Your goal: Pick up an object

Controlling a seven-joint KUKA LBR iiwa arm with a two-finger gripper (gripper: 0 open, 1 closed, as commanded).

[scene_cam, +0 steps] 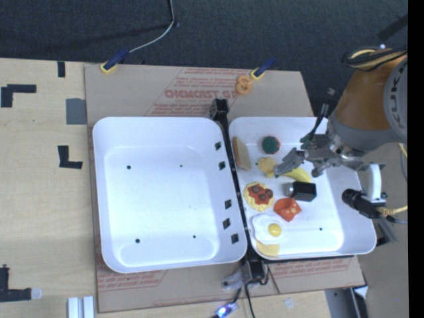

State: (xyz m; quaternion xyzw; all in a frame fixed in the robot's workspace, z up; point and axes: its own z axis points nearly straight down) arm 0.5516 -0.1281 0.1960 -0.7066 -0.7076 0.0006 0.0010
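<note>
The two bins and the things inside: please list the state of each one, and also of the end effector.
left bin: nothing rests in it
right bin: holds the toy foods
green ball: lying free
pizza toy: lying flat
red pepper toy: lying free
fried egg toy: lying flat
black block: lying free
end effector: over the right bin, above a yellow toy

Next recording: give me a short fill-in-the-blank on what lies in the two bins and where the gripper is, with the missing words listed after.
1. All the toy food lies in the ____ bin as the camera sees it.
2. The gripper hangs above the ____ banana.
3. The black block lies just above the ____ pepper.
4. The fried egg lies near the bin's ____ edge.

Missing words: right; yellow; red; bottom
</note>
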